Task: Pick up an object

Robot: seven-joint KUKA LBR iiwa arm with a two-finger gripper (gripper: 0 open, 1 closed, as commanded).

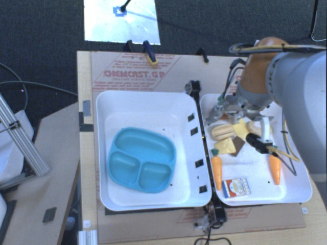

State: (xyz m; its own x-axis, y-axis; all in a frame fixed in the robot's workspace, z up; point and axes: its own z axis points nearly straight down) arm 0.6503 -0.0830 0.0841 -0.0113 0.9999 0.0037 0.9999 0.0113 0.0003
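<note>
while the gripper (pixel 218 112) is hanging low over the 11 o'clock corner of the right bin (pixel 299 189), the angle is hiding its tips, so i cannot tell whether it is open, closed or gripping anything. just at 6 o'clock from it, a tan bread roll (pixel 222 131) is lying on the bin floor, close beneath the gripper, though i cannot tell whether they are touching. a yellow piece (pixel 240 128) is sitting just beside the roll at 3 o'clock, and a pale yellow cheese wedge (pixel 226 147) is resting just beyond the roll at 6 o'clock. farther out toward 6 o'clock, a carrot (pixel 217 172) is lying along the bin's left wall, with a small printed box (pixel 236 187) near it at 4 o'clock. a second carrot (pixel 276 169) is lying well apart, toward the bin's 4 o'clock side. the grey arm (pixel 301 91) is reaching in from 3 o'clock. in the left bin (pixel 127 108), a blue divided plate (pixel 142 160) is sitting toward 7 o'clock.
</note>
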